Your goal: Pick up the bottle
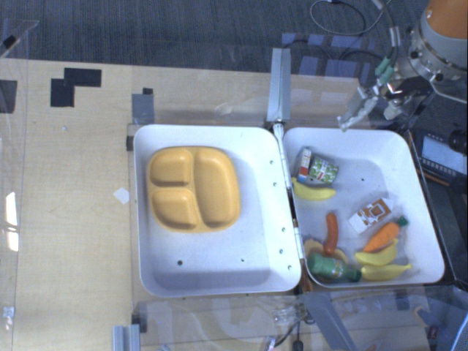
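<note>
Hovering past the far rim of the right bin (409, 143), over the worktop (73, 196): end effector (351, 117), fingers slightly spread, pinching nothing, touching nothing. In that bin's near left corner, lying on its side: green bottle (333, 268). Just beyond the bottle: red sausage (331, 232). To the bottle's right: banana (384, 271), carrot (383, 235).

No text, brand or number legible anywhere. Green-and-white label on small can (316, 168) near back-left corner of right bin (420, 189) carries print, too blurred to read; brown-and-white pattern on small carton (370, 214) toward that bin's right edge likewise unreadable
</note>
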